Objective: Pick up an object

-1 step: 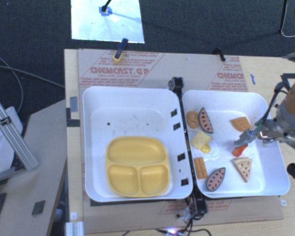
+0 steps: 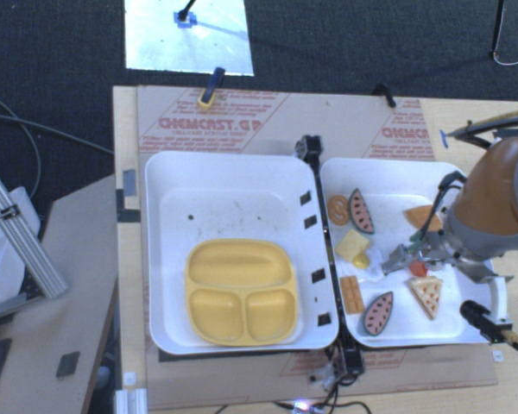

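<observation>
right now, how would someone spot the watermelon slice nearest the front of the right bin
Look in the right bin, beside the bin with the yellow tray. Near its front edge, left of the pizza slice, lies a watermelon slice. The other watermelon slice lies further back, beside the round cookie.

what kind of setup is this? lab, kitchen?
Most likely a robotics lab bench, not a kitchen: two white bins clipped side by side on a board, toy food such as a watermelon slice and a yellow divided tray, and loose cables on dark carpet.

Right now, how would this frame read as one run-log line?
phase: reaching | hand: low in right white bin, beside yellow block | grasp: unclear | left white bin: yellow divided tray
</observation>
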Action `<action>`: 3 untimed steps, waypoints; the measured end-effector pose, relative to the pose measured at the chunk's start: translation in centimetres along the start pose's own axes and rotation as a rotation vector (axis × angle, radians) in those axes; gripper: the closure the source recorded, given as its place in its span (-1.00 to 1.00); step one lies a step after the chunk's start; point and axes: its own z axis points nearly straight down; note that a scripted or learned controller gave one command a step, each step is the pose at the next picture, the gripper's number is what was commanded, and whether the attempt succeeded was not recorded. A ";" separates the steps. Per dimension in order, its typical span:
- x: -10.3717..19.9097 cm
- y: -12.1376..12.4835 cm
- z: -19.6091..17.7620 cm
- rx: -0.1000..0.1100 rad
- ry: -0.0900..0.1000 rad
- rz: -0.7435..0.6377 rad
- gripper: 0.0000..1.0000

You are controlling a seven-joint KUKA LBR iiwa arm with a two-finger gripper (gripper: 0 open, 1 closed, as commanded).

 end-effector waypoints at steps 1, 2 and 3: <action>0.5 2.6 0.4 -0.025 -0.010 -0.002 -1.00; -4.4 -3.4 1.5 0.003 0.000 0.007 -1.00; -4.1 -3.0 0.4 -0.002 0.000 0.001 1.00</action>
